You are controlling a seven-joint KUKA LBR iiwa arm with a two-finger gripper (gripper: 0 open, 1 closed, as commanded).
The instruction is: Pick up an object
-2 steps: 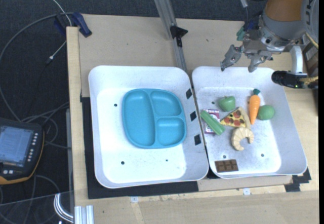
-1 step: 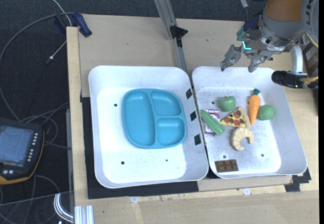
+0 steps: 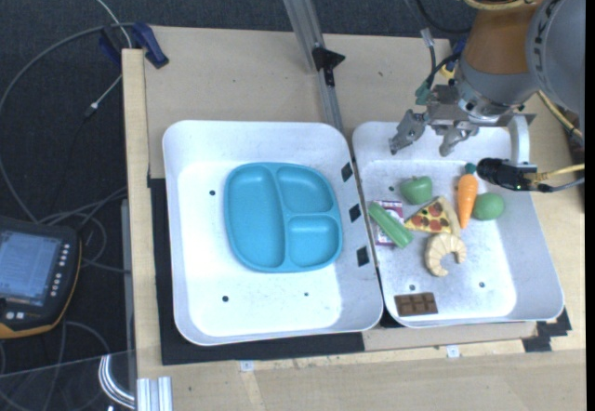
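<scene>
My gripper (image 3: 429, 136) hangs over the far edge of the right bin (image 3: 530, 270), open, with nothing between its two spread fingers (image 3: 405, 134). Just in front of it in the bin lie a green pepper (image 3: 416, 187), an orange carrot (image 3: 466, 197) and a small green round fruit (image 3: 490, 206). Nearer the middle are a pizza slice (image 3: 430, 216), a green cucumber (image 3: 390, 224) and a tan croissant (image 3: 443, 251). A brown chocolate bar (image 3: 416, 304) rests at the bin's front edge.
The left bin (image 3: 195, 288) holds a blue divided plate (image 3: 282, 217). A metal post (image 3: 302, 19) slants up behind the gap between the bins. Cables and a pendant (image 3: 33, 274) lie off the bench to the left.
</scene>
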